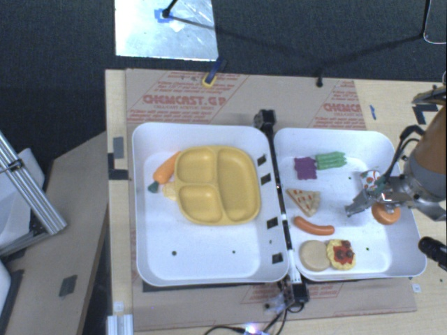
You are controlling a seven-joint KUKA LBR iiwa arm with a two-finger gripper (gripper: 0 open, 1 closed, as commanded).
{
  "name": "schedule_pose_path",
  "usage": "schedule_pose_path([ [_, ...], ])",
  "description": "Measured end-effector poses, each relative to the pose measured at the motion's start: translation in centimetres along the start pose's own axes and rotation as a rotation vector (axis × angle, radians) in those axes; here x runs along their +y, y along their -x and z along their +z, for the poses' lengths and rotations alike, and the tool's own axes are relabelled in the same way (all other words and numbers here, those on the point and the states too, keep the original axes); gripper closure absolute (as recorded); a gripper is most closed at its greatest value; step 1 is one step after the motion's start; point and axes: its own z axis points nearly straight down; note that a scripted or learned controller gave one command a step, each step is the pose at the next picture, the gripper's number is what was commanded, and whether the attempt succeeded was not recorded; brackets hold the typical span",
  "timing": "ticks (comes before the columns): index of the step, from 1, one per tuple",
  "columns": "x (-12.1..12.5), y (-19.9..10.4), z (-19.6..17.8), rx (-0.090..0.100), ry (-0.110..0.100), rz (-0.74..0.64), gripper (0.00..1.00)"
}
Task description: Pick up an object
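In the right bin (401, 257), nearest the camera at the six o'clock edge, sit a round tan cookie-like disc (313, 255) and, touching it at its three o'clock side, a yellow piece topped with red (341, 254). Just beyond them lies a small sausage (313, 225), its long axis running roughly nine to three with a slight tilt. Further back is a pizza wedge (304, 201), then a purple piece (305, 167) and a green ridged piece (330, 160) side by side toward twelve o'clock.

The gripper (363, 202) reaches in from three o'clock and hangs low over the right half of this bin — its dark tip points toward nine o'clock. Whether the jaws stand wide or narrow I cannot tell; the metal parts blur together, and nothing shows plainly between them.

The nearest candidate is an orange round piece (385, 213), lying just at the four o'clock side of the tip, close under the wrist. It is beside the jaws and not between them. The pizza wedge and sausage lie at nine and eight o'clock from the tip, well apart from it.

My judgement: the grasp is not yet made. If the orange piece is the target, the jaws need to shift back toward three o'clock and descend — otherwise they close on bare bin floor.

The left bin (150, 257) holds a yellow divided plate (213, 185) with a carrot (165, 168) at its nine o'clock rim, far from the arm.
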Motion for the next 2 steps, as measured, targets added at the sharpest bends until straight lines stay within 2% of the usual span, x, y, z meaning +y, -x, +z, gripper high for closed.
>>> schedule_pose_path([
  [1, 0.3, 0.0, -0.5, -0.003, 0.012, -0.003, 0.00],
  [2, -0.2, 0.3, 5.5, -0.001, 0.007, -0.002, 0.00],
])
